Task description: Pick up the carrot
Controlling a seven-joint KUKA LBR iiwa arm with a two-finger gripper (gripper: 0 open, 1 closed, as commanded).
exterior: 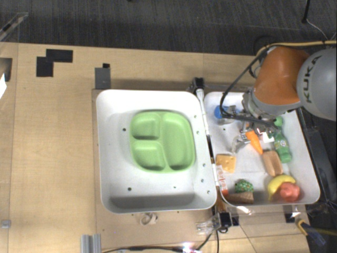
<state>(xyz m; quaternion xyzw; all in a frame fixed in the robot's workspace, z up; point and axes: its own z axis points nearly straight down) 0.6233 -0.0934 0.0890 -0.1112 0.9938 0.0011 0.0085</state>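
Clearly the reach is under way — the claw (246, 137) hangs low in the right bin (310, 178), just beside the carrot (254, 141), which lies slanted near the bin's middle. Next, I judge, it must straddle the carrot and close. Whether it is spread or pinching I cannot tell — the wrist hides it.

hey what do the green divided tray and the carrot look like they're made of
Green divided tray: seems molded plastic, matte to slightly satin, judging by its even pale green colour, rounded compartment walls and soft highlights.

Carrot: probably toy plastic or rubber, going by its flat, uniform orange with no natural texture; it is too small to tell which.

Both lie in white bins that also look like smooth plastic.
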